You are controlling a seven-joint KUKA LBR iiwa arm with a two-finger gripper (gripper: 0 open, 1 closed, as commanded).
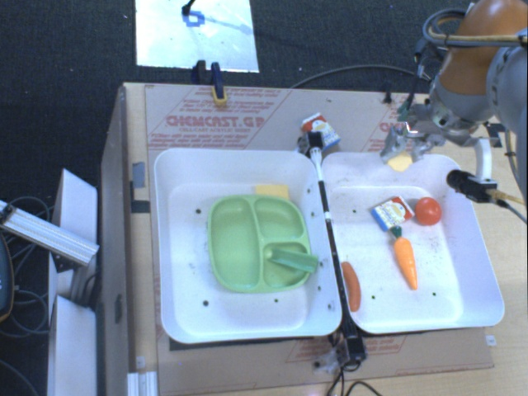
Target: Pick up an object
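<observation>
Yellow block (400,162) is seen between the fingers of the gripper (402,151) — closed on it above the far edge of the right bin (478,304), where a carrot (405,261), a tomato (427,211) and a small carton (391,213) lie.

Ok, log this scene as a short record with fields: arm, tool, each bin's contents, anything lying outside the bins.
arm: reaches in from the right, over the far edge of the right bin
tool: at that bin's far rim, a small yellow piece at its tip; grip unclear
left bin: green divided plate, yellow block behind it
right bin: tomato, carrot, small carton, orange sausage-shaped piece by the near-left wall
outside bins: small red and blue carton on the board behind the divider
</observation>
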